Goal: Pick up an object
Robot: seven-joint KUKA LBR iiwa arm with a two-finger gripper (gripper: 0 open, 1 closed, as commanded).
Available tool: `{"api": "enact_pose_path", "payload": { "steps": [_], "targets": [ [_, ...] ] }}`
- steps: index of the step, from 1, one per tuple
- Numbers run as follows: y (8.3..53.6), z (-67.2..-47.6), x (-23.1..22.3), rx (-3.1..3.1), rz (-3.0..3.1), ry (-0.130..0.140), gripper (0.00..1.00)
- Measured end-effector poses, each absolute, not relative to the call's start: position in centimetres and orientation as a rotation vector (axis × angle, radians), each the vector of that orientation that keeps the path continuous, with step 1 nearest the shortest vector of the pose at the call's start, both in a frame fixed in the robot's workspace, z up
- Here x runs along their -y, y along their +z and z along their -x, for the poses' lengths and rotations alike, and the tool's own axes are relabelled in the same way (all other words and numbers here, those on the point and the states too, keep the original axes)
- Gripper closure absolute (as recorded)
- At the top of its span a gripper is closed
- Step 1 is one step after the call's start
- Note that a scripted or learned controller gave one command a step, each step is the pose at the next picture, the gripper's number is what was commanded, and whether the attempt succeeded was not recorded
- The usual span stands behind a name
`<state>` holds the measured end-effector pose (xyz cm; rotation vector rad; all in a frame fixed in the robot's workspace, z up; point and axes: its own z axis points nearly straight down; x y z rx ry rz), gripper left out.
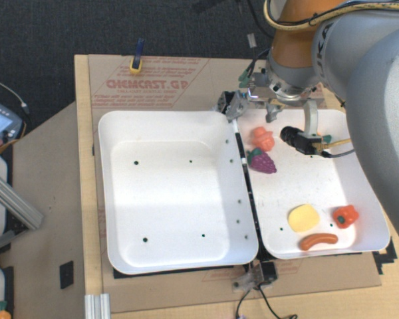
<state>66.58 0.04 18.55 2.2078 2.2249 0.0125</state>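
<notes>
The right bin (359, 178) holds several toy foods. A pink-orange piece (263, 138) lies near its back left, with a purple bunch of grapes (262, 161) just in front of it. A yellow piece (304, 218), a red pepper-like piece (345, 216) and an orange-red sausage (318, 241) lie near the front right. My gripper (272, 109) hangs over the back edge of the right bin, just behind and above the pink-orange piece. Nothing is seen held in it.
The left bin (166, 198) stands beside the right one, and their rims meet along a dark seam (246, 178). A cardboard sheet (146, 78) lies under both bins. A small blue and yellow clip (137, 58) sits at the board's back edge.
</notes>
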Motion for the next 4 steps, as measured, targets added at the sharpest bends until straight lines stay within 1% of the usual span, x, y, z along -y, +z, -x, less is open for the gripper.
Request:
{"api": "enact_pose_path", "payload": {
  "steps": [1, 2, 3, 4],
  "targets": [
    [18.7, -64.0, -1.5, -2.226, -2.221, -0.003, 0.0],
    [18.6, -58.3, -5.3, -2.229, -2.222, -0.005, 0.0],
    [18.5, -67.0, -6.9, -2.222, -2.212, 0.01, 0.0],
    [21.7, -66.7, -13.9, -2.229, -2.211, 0.011, 0.0]
  ]
}}
